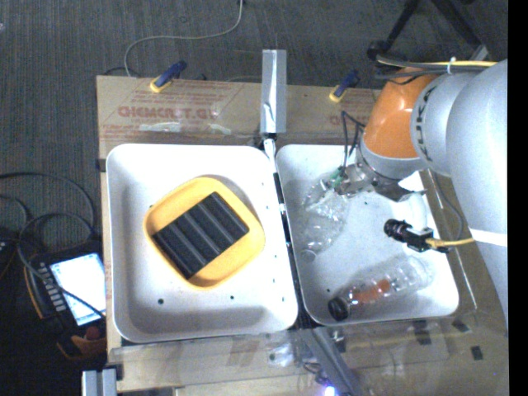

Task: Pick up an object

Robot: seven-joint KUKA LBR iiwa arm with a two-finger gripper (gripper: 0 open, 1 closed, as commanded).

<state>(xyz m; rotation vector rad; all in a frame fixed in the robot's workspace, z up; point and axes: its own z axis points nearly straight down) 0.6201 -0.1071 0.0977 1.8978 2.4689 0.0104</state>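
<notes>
A clear plastic bottle with a dark cap [381, 288] lies along the near edge of the right bin [445, 304], while a yellow tray with a black ribbed insert [205, 230] sits in the left bin [132, 172]. Farther back, the grey-and-orange arm [412, 126] lowers its hand [346, 178] over a crumpled clear bottle [320, 215]; whether it grips anything cannot be told.

Arm [470, 130] comes in from the right, big grey link across the upper right corner, orange band [394, 126] just above the wrist. Wrist pitched down and to the left. Gripper [351, 178] sits low at the arm's left end. Fingers too small and dark to read.
</notes>
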